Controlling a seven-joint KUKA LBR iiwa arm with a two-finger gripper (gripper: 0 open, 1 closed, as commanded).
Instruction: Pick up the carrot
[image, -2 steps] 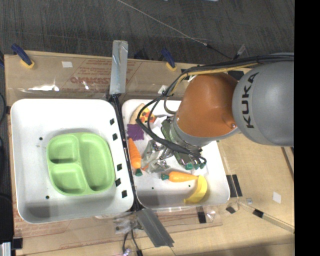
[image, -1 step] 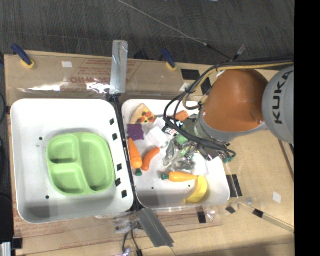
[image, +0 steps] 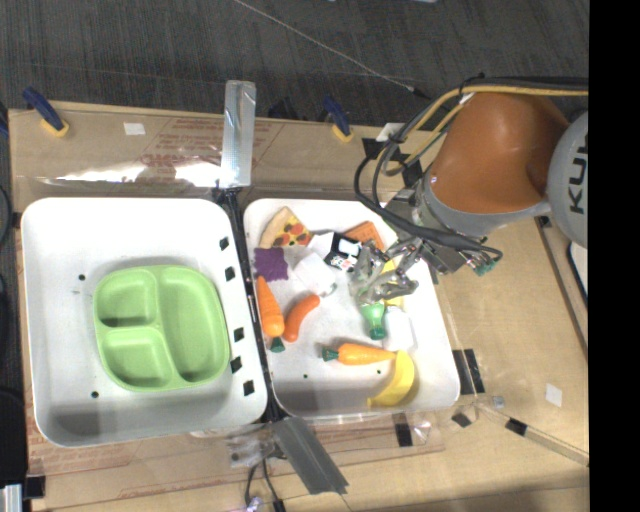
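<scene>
My hand (image: 385, 275) hangs over the right part of the right bin (image: 430, 385). The fingers are a blur of metal from this angle, so I can't tell if they're apart or together. Nothing visibly sits between them.

Three carrots in that bin:
- carrot A (image: 268, 310) lies along the left wall, green end toward the near side.
- carrot B (image: 300, 316) is just beside A, tilted, stubbier.
- carrot C (image: 360, 353) lies flat nearer the front, green tip pointing left, close to the banana (image: 398, 381).

All three rest on the bin floor, apart from my hand. C is nearest to it, A is farthest.

Other stuff in the bin: pizza slice (image: 287, 229) at the back left, purple piece (image: 269, 263) below it, a small green item (image: 375, 321) right under my hand, and a black-and-white box (image: 345, 250) near the back. An orange wedge (image: 365, 235) sits behind that box.

The left bin (image: 45, 230) holds a green divided plate (image: 160, 327). Both bins sit side by side on the surface (image: 520, 350).
</scene>
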